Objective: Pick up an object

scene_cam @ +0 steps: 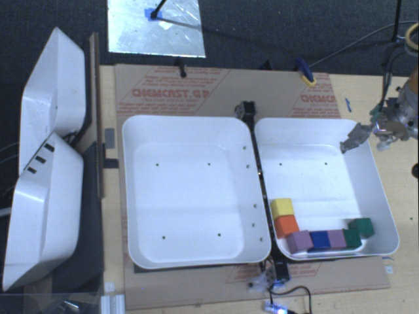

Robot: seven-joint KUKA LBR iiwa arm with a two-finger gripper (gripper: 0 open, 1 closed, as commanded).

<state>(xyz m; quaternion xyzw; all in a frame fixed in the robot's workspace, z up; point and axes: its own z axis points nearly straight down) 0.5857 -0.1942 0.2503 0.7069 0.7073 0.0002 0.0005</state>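
Several small blocks lie along the front wall of the right bin [314,156]: a yellow block [282,207], an orange block [286,225], a purple block [300,241], a blue block [320,240], a mauve block [336,239] and a green block [359,229] in the front right corner. My gripper [366,142] hangs over the bin's far right rim, well behind the blocks. It is open, with nothing between its fingers.
The left bin [190,188] lies beside the right one, with a black clip [247,108] at their shared far edge. Both rest on a cardboard sheet [196,87]. White bins [49,162] are stacked at the far left, and a metal plate [156,17] lies behind.
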